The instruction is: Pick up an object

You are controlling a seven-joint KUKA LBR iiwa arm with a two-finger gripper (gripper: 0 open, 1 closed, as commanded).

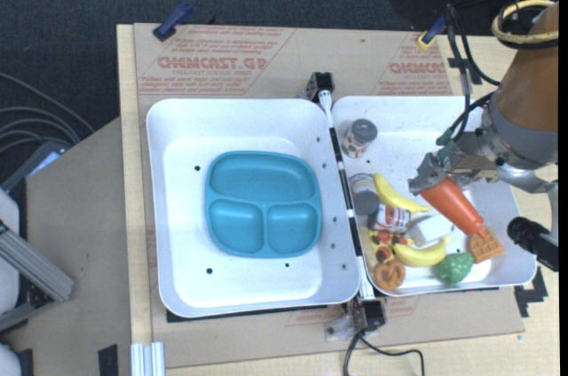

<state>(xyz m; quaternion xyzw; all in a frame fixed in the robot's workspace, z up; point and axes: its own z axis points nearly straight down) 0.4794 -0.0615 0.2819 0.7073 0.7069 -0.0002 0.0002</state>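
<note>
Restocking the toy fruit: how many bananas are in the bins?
2, both in the right bin: one banana left of the carrot, another nearer the front, beside the broccoli. Others could be hidden.

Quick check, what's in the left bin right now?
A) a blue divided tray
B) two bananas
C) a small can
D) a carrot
A: the blue divided tray lies alone in the left bin; the carrot, bananas and can are all in the right bin.
</note>
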